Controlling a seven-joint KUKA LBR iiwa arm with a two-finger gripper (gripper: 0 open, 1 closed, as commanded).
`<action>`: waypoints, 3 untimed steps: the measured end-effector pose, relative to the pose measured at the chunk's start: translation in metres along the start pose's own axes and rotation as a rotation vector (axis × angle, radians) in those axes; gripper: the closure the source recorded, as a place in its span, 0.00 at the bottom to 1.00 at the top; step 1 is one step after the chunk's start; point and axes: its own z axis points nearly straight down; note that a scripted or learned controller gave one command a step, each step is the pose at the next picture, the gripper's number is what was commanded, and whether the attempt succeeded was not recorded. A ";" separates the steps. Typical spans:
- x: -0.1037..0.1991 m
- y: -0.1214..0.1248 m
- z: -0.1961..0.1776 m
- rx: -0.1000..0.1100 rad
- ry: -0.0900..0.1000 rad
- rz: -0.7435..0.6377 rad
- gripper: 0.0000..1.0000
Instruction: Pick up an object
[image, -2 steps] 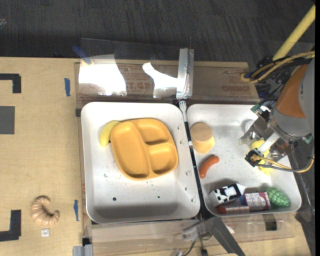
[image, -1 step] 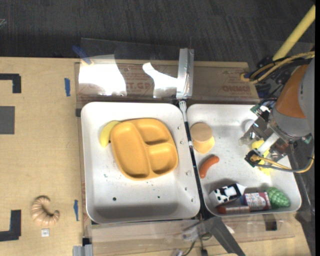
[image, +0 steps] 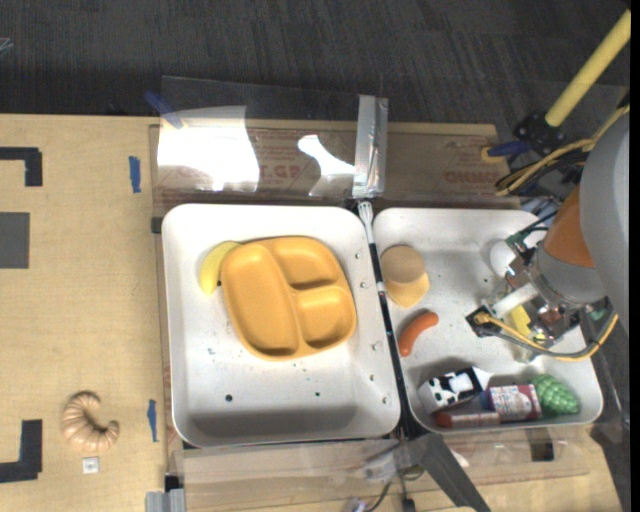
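The right bin (image: 460, 225) holds a round tan bun-like piece (image: 404, 274) at its left side, an orange-red sausage shape (image: 417, 331) below it, a black-and-white cow toy (image: 455, 388), a small bottle with a pink label (image: 500, 403) lying flat, and a green bumpy piece (image: 557, 396) at the lower right. My gripper (image: 512, 318) hangs low over the right part of this bin, above the bottle and green piece; its wrist and cables cover the fingers. A yellow bit shows under the wrist.
The left bin (image: 200, 380) holds an orange divided tray (image: 287, 294) with a yellow banana (image: 210, 264) tucked at its upper left. A tan croissant toy (image: 89, 420) lies on the bench outside. A clear plastic sheet and metal divider stand behind the bins.
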 end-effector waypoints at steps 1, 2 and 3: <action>0.013 -0.054 -0.001 0.000 0.002 0.092 0.00; 0.014 -0.054 -0.012 0.001 0.003 0.089 1.00; 0.037 -0.163 -0.098 0.001 0.001 -0.229 1.00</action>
